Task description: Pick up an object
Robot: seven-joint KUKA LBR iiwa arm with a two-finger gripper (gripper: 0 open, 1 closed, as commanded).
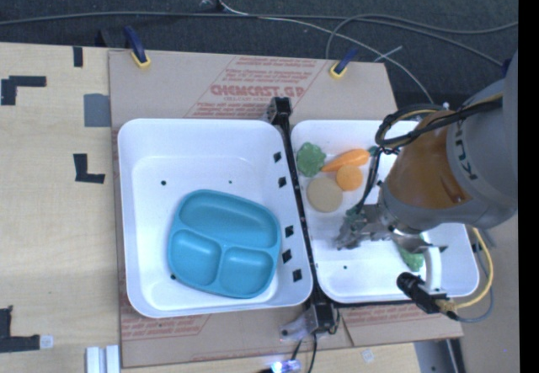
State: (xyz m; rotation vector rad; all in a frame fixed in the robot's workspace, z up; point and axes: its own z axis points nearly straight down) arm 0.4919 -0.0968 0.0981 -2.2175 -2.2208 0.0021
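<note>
Two white bins: the left bin [139, 220] holds a sky-blue divided plate [223, 243]. In the right bin [362, 285] lie a leafy green piece [309, 158], an orange carrot-like piece [345, 159], a round orange piece [350, 178] and a pale beige disc [323, 194]; a small bright green bit [413, 261] peeks out by the arm, too hidden to name. The arm [472, 161] is grey with an orange band. The bins sit on tan cardboard [253, 89] printed with red lettering, held by blue-and-yellow clamps [135, 50]. The surface [50, 220] is pale wood with black tape marks.

A robotics lab: a clamped cardboard sheet [253, 89] under two white bins [139, 194], loose cables [253, 16] at top, tape marks [84, 167] at left.
</note>
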